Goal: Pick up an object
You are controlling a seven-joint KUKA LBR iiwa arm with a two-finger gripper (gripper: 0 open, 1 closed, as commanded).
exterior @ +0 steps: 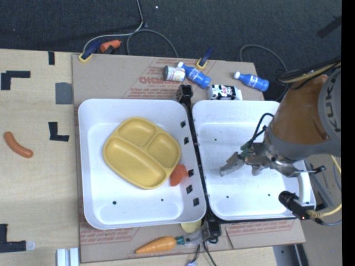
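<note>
In the left bin (91, 148) lies a yellow divided plate (141, 151), and a small orange-red object (178, 175) rests against the plate's lower right edge. My gripper (239, 165) hangs over the middle of the right bin (222, 204), its fingers (228, 167) spread open and pointing left. Nothing sits between them. The grey arm with its orange band (299, 112) comes in from the right and covers the right bin's right side.
Outside the bins lie a carrot (155, 245) at the front, a sausage (18, 144) at far left, two blue bottles (198, 76) (252, 81), a white bottle (174, 72) and a small black-and-white box (224, 92) at the back. Cables run along the back.
</note>
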